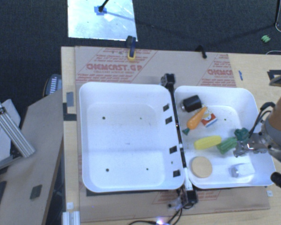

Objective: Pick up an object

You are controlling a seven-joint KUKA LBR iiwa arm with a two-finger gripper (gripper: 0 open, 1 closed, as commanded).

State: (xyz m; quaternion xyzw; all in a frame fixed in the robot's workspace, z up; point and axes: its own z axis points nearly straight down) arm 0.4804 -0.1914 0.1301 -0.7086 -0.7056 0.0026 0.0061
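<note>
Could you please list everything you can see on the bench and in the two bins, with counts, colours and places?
left bin: one, white, left half of bench
right bin: one, white, beside it
black block: one, right bin, far left
toy carrot: one, orange, below the black block
small box: one, red and white, beside the carrot
yellow piece: one, right bin centre
green piece: one, right of the yellow
tan disc: one, near corner
silver piece: one, near right
end effector: one, at the right bin's right side

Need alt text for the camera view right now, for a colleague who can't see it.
The arm's hand sits low in the right bin, beside a green toy. That bin also holds a yellow piece, orange carrot, black block and tan disc.
</note>
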